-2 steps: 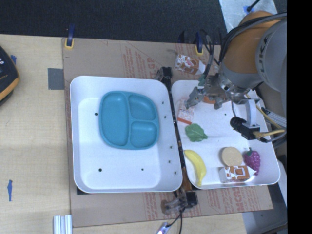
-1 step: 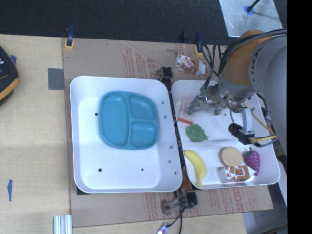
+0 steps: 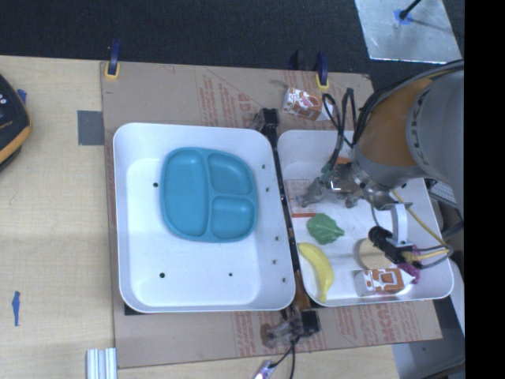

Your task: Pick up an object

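Tool (image 3: 319, 189) low above green leaf (image 3: 324, 228)

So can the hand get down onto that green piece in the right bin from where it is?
Probably yes. The green piece lies flat in the right bin, apart from the banana, with nothing on top of it. The hand hangs just above and beside it, so the way down looks free.

Two white bins (image 3: 126, 212), one blue divided plate (image 3: 209, 193), one banana (image 3: 317, 268), one green leaf (image 3: 324, 228), two snack packets (image 3: 384, 281).
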Controlling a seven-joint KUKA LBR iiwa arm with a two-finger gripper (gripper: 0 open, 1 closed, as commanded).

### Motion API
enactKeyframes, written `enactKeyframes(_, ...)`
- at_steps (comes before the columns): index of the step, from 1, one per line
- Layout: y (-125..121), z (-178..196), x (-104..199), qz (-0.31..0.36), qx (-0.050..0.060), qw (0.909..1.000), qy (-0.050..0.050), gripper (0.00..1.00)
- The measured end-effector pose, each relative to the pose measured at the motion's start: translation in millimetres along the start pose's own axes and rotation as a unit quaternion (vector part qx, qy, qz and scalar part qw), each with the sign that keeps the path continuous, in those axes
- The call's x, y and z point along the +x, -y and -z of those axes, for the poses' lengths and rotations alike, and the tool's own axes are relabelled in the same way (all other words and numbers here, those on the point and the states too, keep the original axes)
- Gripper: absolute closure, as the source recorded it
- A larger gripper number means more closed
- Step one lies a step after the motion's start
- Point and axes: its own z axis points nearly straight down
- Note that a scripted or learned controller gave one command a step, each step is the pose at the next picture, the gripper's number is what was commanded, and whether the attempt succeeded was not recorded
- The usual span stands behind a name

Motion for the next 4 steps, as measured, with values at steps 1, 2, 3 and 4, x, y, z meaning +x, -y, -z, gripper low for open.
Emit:
enactKeyframes(1, 106, -4, -57, -0.001, 0.005, 1.0000, -0.001, 0.00)
enactKeyframes(2, 76, 146, -112, 0.000, 0.003, 1.0000, 0.000, 0.00)
enactKeyframes(3, 11, 59, -50, 0.001, 0.006, 1.0000, -0.002, 0.00)
enactKeyframes(4, 28, 125, -96, 0.000, 0.004, 1.0000, -0.001, 0.00)
